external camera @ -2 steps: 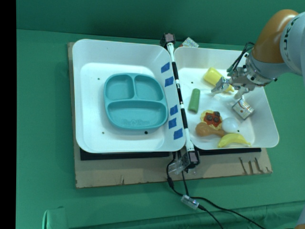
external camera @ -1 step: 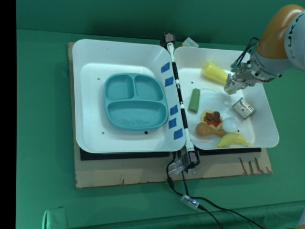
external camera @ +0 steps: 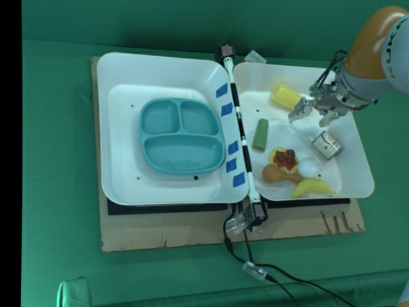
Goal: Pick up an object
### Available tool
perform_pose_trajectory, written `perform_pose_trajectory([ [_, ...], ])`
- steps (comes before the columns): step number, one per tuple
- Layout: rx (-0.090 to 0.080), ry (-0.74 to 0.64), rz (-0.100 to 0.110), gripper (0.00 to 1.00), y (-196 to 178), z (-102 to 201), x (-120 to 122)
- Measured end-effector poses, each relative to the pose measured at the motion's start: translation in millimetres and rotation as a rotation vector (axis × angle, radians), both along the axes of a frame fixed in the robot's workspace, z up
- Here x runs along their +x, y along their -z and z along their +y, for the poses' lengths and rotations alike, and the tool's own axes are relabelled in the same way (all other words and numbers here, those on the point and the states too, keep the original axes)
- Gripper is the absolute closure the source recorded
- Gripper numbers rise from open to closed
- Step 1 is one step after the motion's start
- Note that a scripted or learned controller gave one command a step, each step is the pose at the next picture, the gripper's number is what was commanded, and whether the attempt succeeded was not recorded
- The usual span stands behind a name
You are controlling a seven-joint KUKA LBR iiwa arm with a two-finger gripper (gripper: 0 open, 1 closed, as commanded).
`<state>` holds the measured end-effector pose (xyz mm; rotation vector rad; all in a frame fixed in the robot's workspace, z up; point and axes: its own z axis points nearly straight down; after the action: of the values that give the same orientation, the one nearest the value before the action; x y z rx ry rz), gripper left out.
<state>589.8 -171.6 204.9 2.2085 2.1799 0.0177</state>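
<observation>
Banana (external camera: 312, 187) front | hand (external camera: 314, 112) empty, spread | can (external camera: 326, 144) just below

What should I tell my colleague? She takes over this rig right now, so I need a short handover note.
Gripper: open, above the right bin, holding nothing, fingers spread beside the yellow block.
Right bin contents: yellow block, green cylinder, small metal can, pizza slice toy, white egg, brown drumstick toy, banana.
Left bin: teal divided plate.
Done: arm positioned over the objects.
Left: close on one object and lift it.
</observation>
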Motion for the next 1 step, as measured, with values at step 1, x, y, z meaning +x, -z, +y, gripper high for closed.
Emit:
perform_pose_trajectory([
  [1, 0.011, -0.012, 0.045, 0.0, 18.1, 43.2, 58.7],
])
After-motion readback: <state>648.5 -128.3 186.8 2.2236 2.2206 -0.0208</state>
